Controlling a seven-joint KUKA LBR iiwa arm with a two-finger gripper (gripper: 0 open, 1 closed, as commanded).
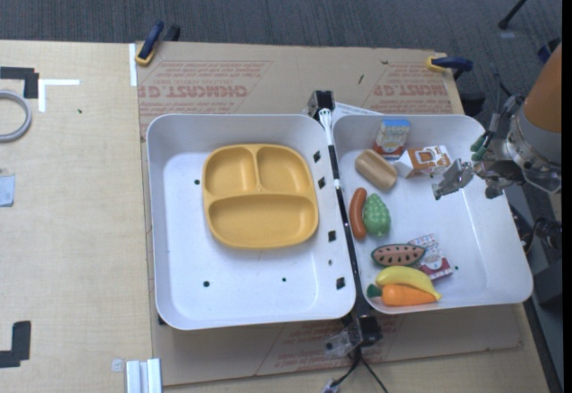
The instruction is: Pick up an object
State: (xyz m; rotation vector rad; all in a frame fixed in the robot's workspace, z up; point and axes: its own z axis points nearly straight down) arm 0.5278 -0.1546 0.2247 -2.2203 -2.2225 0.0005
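My gripper (472, 183) hangs over the right side of the right bin (483, 244), open, with nothing between its fingers. Just to its left lie an orange-and-white box (429, 159) and a small blue-topped carton (391, 137). Further left are a tan bread roll (375, 170), a red sausage (358, 211) and a green vegetable (377, 214). Near the bin's front edge lie a watermelon slice (399, 254), a red-and-white packet (434, 259), a banana (407, 278) and a carrot (407, 296).
The left bin (179, 248) holds a yellow divided plate (261, 195). A clip (322, 103) joins the two bins at the back. Bare white floor shows in the right bin under and in front of the gripper.
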